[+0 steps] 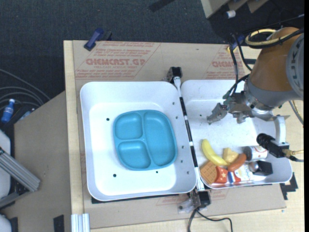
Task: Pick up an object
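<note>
Nothing is lifted yet, so the whole pick remains to be done: choose one thing from the heap, come down on it, close and raise it.

Starting at the left side of the desk [72, 129], the left bin [96, 178] holds one blue divided plate [144, 139] with three compartments, lying flat near the bin's middle. No loose object lies beside it. Two black clips sit on the seam between the bins, one at the far edge [174, 73] and one at the near edge [202, 197].

In the right bin [203, 93] the candidates are crowded into the near corner, next to the seam. I count one yellow banana [211, 152], lying at a slant nearest the seam; one orange waffle-like piece [208, 170] just below it; one small tan piece [229, 154]; one reddish sausage-shaped piece [235, 164]; and one red piece [220, 175] against a flat card. Several touch or overlap, so the count of the smaller ones is a best judgement. Further right lie some black and white parts I cannot identify.

The claw [217, 114] hangs over the bare far half of the right bin, apart from the heap, with nothing between its fingers. How wide it stands I cannot tell from this angle. The banana looks the easiest target, being long and partly free of the rest.
</note>
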Tool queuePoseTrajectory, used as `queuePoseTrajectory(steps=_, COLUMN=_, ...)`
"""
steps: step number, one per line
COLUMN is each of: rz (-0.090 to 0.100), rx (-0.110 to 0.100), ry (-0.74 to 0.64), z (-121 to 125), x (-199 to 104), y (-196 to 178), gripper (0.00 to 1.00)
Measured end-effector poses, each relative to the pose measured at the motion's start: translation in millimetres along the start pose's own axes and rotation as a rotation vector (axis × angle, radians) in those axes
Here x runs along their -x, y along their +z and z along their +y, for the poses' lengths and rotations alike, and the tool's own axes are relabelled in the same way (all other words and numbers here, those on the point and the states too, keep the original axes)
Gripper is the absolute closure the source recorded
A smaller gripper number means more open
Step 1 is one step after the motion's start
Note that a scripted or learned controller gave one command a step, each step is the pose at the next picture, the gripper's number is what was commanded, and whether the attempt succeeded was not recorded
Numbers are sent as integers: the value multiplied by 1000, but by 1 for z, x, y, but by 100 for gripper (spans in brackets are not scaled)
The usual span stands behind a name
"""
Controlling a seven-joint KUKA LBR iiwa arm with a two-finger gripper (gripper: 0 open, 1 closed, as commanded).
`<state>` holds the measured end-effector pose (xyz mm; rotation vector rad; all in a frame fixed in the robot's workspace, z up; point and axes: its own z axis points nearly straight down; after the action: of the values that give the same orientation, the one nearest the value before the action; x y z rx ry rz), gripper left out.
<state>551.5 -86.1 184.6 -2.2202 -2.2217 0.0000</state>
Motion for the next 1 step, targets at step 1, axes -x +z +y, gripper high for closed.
queuePoseTrajectory(steps=1, rz=0, rx=-3, ry=2, z=-35, x=22, y=65, gripper=0)
